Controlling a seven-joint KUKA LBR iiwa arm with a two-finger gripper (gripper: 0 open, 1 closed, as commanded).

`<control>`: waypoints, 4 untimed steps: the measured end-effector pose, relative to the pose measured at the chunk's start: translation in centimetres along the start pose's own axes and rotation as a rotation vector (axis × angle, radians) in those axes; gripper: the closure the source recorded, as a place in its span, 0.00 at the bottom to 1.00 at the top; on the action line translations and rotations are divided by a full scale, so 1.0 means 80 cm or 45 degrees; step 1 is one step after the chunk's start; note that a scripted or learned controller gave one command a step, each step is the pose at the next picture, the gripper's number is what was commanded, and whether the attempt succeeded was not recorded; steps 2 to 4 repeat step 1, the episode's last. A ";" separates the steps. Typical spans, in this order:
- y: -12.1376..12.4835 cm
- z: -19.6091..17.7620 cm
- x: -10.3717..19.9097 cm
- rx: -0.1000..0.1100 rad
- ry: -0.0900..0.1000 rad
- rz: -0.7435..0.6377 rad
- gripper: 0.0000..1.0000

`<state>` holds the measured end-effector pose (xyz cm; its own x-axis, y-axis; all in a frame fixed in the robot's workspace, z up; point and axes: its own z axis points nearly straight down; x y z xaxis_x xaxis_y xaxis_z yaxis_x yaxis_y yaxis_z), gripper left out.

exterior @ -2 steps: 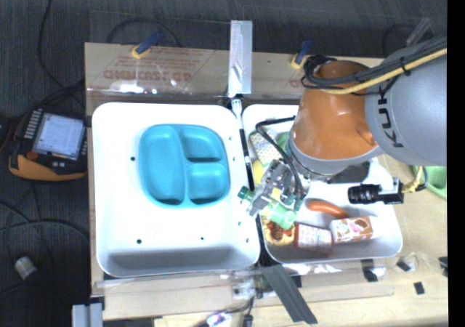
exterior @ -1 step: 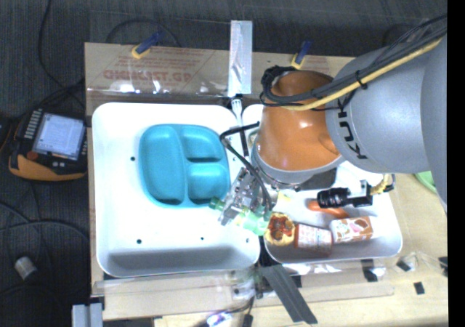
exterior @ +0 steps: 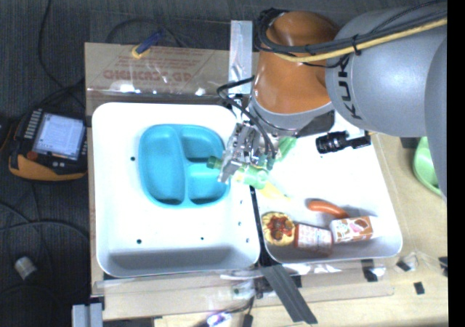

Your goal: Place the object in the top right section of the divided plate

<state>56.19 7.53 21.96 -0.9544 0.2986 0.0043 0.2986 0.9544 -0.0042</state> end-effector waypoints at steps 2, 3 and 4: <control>0.000 0.000 0.000 0.000 0.000 -0.001 0.00; 0.000 0.000 0.000 0.000 0.000 -0.001 0.00; 0.000 0.000 0.000 0.000 0.000 -0.001 0.00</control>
